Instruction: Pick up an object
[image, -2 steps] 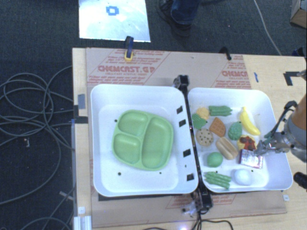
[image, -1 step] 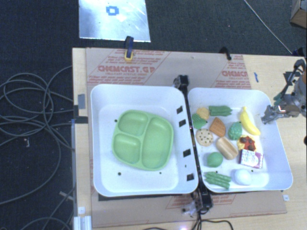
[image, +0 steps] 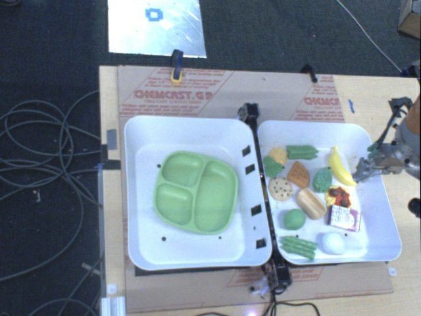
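Several toy foods crowd the right shallow white bin (image: 378, 239); my tool (image: 364, 171) hovers beside the yellow plastic banana (image: 339, 166), grip state unclear, probably lining up.

Wooden bench (image: 110, 97) carries printed cardboard sheet (image: 217, 94); two white bins (image: 141, 196) (image: 385, 232) side by side atop it.

Your grey, metal-linked arm (image: 406, 137) reaches in from the right — its two-finger gripper (image: 363, 172) angled down and leftward, fingertips low; you can't tell their spread.
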